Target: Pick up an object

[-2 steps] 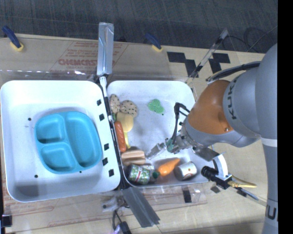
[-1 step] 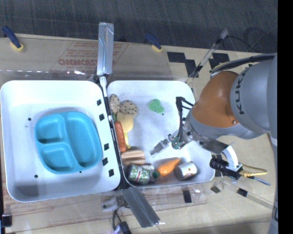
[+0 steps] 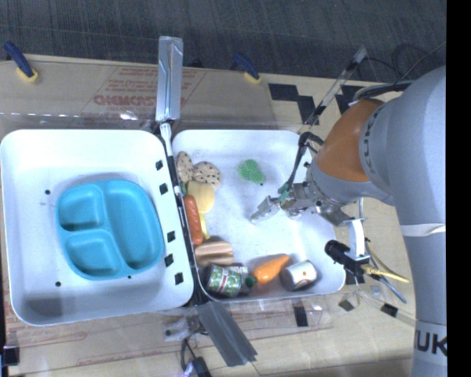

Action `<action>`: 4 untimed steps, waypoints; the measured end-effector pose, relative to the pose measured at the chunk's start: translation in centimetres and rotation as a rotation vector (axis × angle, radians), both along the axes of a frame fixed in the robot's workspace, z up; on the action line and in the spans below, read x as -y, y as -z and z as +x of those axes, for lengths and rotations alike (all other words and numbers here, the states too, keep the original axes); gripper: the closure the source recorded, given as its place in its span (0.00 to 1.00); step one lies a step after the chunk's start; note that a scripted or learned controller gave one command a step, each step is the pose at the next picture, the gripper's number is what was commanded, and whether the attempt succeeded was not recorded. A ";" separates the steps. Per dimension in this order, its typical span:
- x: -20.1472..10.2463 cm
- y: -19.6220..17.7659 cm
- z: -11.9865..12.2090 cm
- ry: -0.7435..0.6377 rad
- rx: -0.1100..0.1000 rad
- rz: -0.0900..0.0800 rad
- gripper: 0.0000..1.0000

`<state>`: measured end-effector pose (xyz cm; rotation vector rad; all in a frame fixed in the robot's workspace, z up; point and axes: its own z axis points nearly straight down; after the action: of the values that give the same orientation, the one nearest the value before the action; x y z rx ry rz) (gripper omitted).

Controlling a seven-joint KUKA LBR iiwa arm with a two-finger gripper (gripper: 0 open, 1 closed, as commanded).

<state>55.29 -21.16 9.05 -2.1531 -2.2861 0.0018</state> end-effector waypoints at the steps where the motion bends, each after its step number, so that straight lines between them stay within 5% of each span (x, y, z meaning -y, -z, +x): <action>1: 0.0 -0.7 0.1 -0.005 -0.001 -0.001 1.00; 2: 0.0 -0.7 0.0 -0.005 -0.002 -0.001 0.00; 3: -0.1 0.0 -6.6 -0.142 0.004 -0.001 0.00; 4: -0.1 -1.5 0.2 -0.254 -0.001 0.002 0.00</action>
<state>55.50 -21.02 10.54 -1.8454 -2.5390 0.0010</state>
